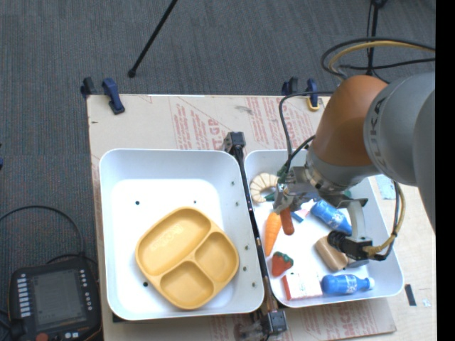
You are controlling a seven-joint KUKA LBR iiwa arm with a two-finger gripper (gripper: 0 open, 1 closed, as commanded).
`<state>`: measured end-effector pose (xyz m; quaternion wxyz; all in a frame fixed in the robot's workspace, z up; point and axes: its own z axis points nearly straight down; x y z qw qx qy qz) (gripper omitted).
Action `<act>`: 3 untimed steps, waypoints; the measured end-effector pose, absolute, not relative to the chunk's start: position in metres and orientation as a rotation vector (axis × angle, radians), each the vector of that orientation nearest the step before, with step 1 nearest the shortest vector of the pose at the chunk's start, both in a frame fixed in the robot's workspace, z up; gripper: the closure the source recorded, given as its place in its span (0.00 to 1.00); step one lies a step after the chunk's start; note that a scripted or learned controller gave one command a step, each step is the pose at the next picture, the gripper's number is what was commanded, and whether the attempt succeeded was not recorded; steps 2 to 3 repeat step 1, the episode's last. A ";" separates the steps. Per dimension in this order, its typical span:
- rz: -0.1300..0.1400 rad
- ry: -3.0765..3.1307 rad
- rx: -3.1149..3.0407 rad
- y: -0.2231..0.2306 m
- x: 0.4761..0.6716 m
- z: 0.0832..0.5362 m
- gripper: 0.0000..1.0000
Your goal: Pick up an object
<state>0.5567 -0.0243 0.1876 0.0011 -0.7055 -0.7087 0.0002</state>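
The right bin (307, 250) holds several small items. An orange carrot (271, 233) lies by its left wall, and a brown sausage (287, 223) lies just right of the carrot. A red strawberry (281, 263) sits below them. My gripper (286, 200) hangs low over the top ends of the carrot and sausage, and its body hides what is under it. The sausage's upper end reaches right up under the gripper, and whether they touch is unclear.
Also in the right bin are a cream scalloped piece (261, 186), two blue bottles (331, 216) (345, 284), a tan block (330, 253) and a red-and-white box (301, 287). The left bin (163, 169) holds a yellow divided plate (187, 257). The grey arm covers the right bin's upper right.
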 end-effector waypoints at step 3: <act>0.003 -2.226 -2.210 -0.024 0.557 0.197 1.00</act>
